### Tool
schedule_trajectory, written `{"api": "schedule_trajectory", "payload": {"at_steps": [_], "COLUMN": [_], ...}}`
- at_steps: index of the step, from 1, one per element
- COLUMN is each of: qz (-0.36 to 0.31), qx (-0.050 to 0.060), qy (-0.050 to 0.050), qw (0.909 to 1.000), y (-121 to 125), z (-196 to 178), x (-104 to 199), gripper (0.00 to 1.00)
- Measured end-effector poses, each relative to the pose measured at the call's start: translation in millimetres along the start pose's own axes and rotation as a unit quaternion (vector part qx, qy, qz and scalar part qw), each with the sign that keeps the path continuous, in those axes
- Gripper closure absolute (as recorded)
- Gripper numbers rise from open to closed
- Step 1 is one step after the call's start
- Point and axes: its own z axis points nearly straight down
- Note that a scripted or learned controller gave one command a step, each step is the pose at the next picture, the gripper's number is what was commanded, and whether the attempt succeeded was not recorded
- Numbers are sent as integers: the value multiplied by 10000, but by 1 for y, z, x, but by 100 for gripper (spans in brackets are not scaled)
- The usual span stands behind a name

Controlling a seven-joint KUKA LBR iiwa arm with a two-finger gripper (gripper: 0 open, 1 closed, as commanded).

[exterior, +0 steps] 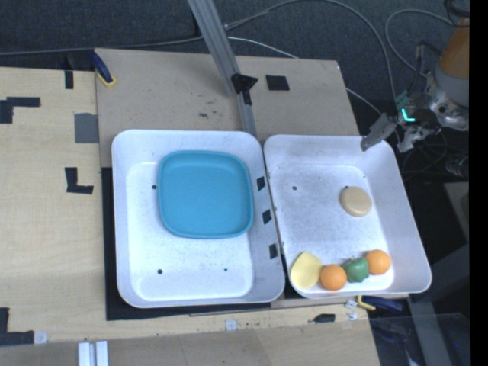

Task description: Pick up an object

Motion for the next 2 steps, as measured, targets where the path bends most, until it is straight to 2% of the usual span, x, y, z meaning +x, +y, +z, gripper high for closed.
{"api": "schedule_trajectory", "payload": {"at_steps": [1, 2], "qz": [0, 0], "qx": [1, 25], "qy": [0, 6], "qw": [10000, 10000], "y": [0, 7], "z": [0, 59], "x": [0, 3], "gripper": [0, 0]}}
